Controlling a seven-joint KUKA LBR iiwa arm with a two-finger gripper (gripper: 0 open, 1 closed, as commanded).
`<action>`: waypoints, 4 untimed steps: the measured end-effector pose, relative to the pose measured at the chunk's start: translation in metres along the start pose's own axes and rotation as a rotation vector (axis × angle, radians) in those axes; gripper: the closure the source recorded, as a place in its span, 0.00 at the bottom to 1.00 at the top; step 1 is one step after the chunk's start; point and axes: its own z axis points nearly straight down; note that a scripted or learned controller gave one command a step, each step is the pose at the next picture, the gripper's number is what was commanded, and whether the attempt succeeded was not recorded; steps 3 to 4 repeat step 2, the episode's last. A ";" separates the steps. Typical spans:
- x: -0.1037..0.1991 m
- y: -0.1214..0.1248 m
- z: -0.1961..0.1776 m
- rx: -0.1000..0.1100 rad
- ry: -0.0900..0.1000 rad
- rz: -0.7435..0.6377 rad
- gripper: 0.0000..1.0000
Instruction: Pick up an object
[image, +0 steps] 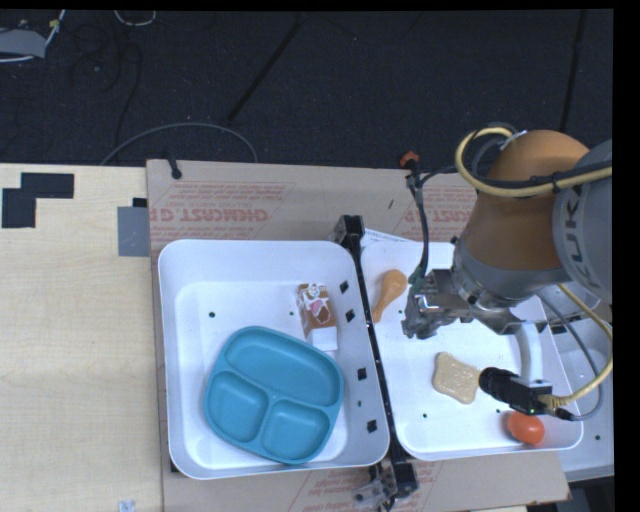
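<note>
My gripper (421, 318) hangs over the left part of the right bin (470, 445), under the grey arm with its orange band. Just to its left lies an orange-tan toy drumstick (388, 290), close beside the gripper; I cannot tell whether they touch. A tan slice of toast (455, 379) lies a little below and to the right of the gripper. A red-orange ball (526, 429) sits in the bin's front right corner. Nothing is visibly held.
The left bin (180, 300) holds a blue divided plate (272, 394) and a small brown and white packet (317, 306) near the divider. A black clamp strip (360, 330) runs between the two bins. Cardboard lies under both.
</note>
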 end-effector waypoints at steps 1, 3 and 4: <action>0.044 0.002 -0.001 0.000 -0.001 0.002 1.00; 0.099 -0.004 -0.003 0.000 0.000 -0.001 1.00; 0.099 -0.004 -0.003 0.000 0.000 -0.001 1.00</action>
